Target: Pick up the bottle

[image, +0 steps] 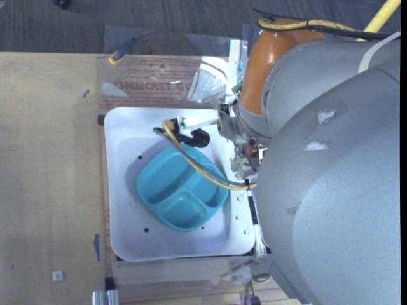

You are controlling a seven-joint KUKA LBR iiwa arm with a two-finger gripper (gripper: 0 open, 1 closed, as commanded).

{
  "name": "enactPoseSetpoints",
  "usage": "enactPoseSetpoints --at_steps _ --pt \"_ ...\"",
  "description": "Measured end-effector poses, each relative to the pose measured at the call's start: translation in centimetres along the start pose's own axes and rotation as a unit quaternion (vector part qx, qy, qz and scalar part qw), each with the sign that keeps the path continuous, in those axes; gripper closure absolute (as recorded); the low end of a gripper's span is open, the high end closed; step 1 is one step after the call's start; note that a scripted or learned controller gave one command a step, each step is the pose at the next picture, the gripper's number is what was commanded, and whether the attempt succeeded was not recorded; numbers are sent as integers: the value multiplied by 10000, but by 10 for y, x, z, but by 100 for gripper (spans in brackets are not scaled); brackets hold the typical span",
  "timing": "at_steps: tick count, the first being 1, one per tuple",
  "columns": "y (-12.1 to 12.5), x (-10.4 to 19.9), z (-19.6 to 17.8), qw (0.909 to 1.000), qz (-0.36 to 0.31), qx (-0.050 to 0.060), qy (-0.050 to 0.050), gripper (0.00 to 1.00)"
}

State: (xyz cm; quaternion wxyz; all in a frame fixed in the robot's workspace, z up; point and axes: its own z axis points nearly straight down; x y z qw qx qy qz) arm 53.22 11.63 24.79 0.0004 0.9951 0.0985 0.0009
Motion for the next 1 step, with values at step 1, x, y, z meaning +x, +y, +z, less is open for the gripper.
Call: enactPoseSetpoints --at_steps 1 --pt "49 1 -35 10000 -2 -3 -2 100"
